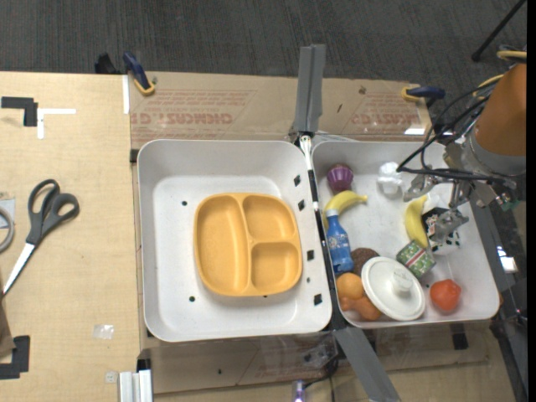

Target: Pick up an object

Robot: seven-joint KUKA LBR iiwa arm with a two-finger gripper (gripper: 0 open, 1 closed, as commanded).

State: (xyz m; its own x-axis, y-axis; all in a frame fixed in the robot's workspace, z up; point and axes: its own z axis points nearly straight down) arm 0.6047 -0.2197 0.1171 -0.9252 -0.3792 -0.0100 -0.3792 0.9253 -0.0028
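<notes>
The arm comes in from the right side, high over the right-hand bin (486, 262). Its orange band (512, 111) sits at the far right, with the grey wrist section just below it, and dark cables loop out from there toward the left. Under the wrist the gripper (444, 224) hangs down over the right part of that bin, a cluster of metal and black parts pointing downward and a little toward the near side. The lower end of the gripper is close above the bin's contents. Whether it touches anything there is too cluttered to make out.
</notes>
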